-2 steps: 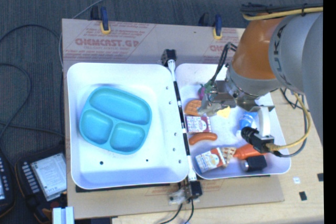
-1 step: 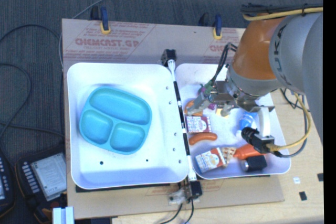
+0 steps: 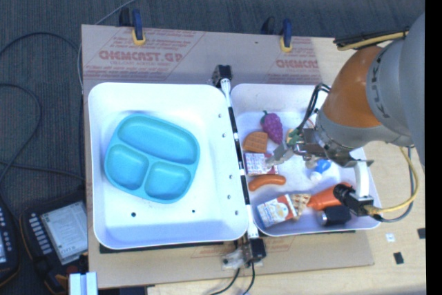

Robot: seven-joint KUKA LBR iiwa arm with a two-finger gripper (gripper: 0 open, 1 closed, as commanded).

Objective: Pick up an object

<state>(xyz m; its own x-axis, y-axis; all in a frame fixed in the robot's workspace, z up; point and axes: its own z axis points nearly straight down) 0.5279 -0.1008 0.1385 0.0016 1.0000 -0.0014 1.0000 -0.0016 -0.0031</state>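
The big grey and orange arm (image 3: 366,97) sits highest, closest to the camera, and its gripper (image 3: 286,148) hangs low in the middle of the right bin (image 3: 304,90), a bit open with nothing between its tips. The toys lie packed close by the bin's left wall: purple grapes (image 3: 272,126), a brown cookie (image 3: 255,141), a small card (image 3: 255,163) and a hot dog (image 3: 266,182). So I think the tips could bump two toys at once, push one away, and close on air.
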